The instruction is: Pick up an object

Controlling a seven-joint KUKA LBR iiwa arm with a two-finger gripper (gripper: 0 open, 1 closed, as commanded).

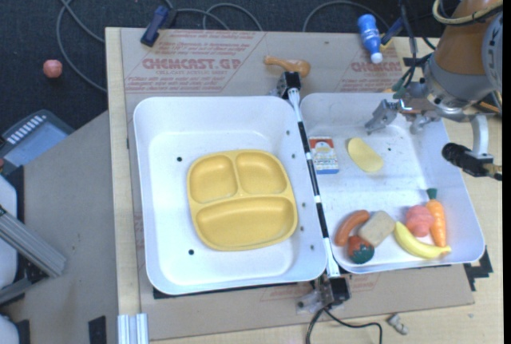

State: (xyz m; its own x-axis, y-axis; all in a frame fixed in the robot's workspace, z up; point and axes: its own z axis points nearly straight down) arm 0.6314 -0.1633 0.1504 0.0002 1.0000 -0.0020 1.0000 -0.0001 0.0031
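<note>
Nearest to us, along the front edge of the right bin [471, 211], lies a crowded cluster of toy food: a sausage [352, 226], a tan bread-like piece [378, 228], a dark green and red piece [361, 252], a banana [421, 243], a pink piece [419, 219] and a carrot [437, 223], most of them touching one another. Further back in the same bin we see a small red and white carton [322, 155] against the dividing wall and a pale yellow slice [366, 155] lying flat just beside it, apart from everything else. In the left bin [152, 175] sits a yellow divided plate [239, 199].

We judge the step in hand to be the approach. The hand [389, 116] hangs over the back of the right bin, near the yellow slice but not touching it. We would go for the slice or the carton: both stand clear of the heap, so the descent is less likely to knock neighbours. The slice is flat and may slip; we would come straight down and centre on it.

We cannot tell how far open the hand is, and we see nothing held in it.
</note>
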